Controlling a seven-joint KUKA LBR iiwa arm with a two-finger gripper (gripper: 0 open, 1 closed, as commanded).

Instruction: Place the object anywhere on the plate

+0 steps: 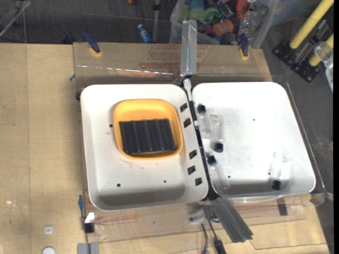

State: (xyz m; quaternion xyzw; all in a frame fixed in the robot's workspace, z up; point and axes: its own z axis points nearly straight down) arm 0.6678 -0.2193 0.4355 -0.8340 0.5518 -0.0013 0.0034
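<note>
A yellow-orange plate (145, 108) with rounded corners lies in the left white bin (100, 142), slightly above that bin's middle. A flat black rectangular object (147, 135) with lengthwise ribs rests on the plate. It covers the plate's near half and reaches close to the front rim.
The right white bin (254, 105) holds faint clear plastic pieces near its left wall (212, 127) and its front right corner (279, 168), with small black spots beside them. A divider with black tabs (192, 142) separates the bins. A box of colourful toys (222, 7) stands behind the bench.
</note>
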